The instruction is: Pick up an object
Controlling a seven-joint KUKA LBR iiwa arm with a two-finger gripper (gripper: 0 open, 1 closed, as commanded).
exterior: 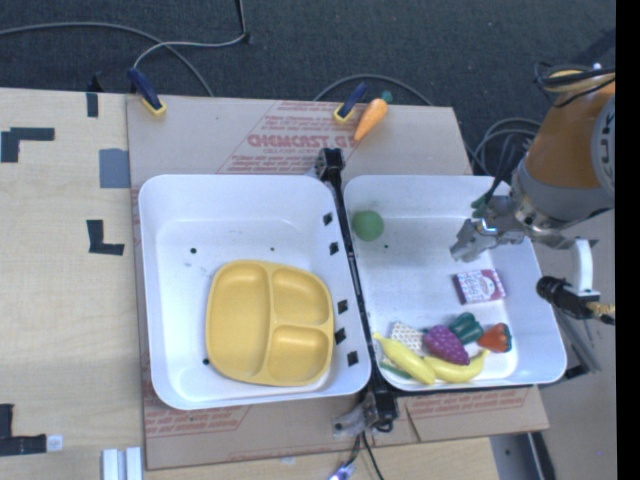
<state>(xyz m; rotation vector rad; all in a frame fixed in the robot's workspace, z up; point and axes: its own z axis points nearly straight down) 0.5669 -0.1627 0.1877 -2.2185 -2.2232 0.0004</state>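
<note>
- I see the gripper (472,243) over the right bin (425,223), near its right wall, with the grey arm (565,163) reaching in from the right.
- I cannot tell how it stands, open or closed, and I see nothing held in it.
- A green ball (368,225) lies alone by the bin's left wall, well apart from the gripper.
- A small pink box (478,286) lies just below the gripper on the bin floor.
- Along the bin's near edge things crowd together: a banana (425,365), purple grapes (445,344) touching it, a dark green item (465,325), a red one (496,338) and a pale checked piece (403,333).
- The left bin (180,268) holds a yellow tray (269,322) with three compartments.
- An orange carrot (369,118) lies outside the bins on the cardboard (270,138), next to a clamp (349,104); another clamp (146,90) sits at the cardboard's far left corner.
- Cables (200,43) trail across the dark floor beyond the table (50,268).
</note>
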